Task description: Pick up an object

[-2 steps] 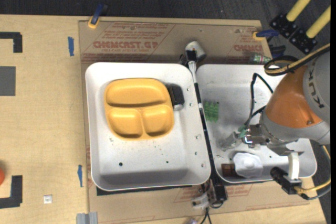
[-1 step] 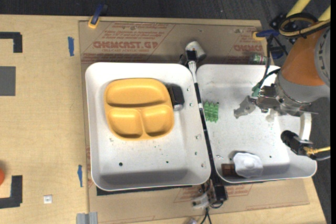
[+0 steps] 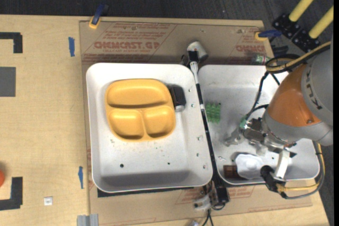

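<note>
In right bin (image 3: pixel 228 82), arm (image 3: pixel 296 108) near front edge.

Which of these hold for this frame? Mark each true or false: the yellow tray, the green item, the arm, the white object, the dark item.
1. The yellow divided tray lies in the left bin. True.
2. The small green item lies in the left bin. False: it lies in the right bin, near its left wall.
3. The arm hangs over the right bin. True.
4. A white object lies near the front of the right bin. True.
5. The tray has a single undivided well. False: ridges split it into three compartments.
6. A dark item sits at the tray's left edge. False: it sits against the right edge.
</note>
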`<state>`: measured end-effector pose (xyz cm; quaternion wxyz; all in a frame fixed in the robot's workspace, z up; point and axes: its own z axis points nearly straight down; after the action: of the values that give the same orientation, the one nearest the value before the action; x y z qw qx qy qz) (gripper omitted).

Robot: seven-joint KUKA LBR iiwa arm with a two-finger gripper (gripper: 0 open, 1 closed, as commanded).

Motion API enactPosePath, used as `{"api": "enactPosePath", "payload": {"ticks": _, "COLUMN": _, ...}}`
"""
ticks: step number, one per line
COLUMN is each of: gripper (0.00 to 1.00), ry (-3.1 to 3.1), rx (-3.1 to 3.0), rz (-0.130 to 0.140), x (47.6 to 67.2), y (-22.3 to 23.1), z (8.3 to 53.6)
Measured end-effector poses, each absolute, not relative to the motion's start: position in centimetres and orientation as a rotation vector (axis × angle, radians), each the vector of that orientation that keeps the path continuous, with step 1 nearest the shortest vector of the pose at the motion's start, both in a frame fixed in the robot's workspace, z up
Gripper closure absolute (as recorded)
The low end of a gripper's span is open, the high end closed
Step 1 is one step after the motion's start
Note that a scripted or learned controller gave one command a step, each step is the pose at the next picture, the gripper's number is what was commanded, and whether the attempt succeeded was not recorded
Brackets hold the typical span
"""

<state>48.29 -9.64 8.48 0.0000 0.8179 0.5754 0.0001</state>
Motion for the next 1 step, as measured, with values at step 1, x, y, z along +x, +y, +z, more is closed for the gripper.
{"api": "enactPosePath", "payload": {"ticks": 1, "gripper": 0.00, "ry": 2.284, "rx": 2.156, "rz": 0.002, "x": 48.00, "y": -9.47, "z": 8.52}}
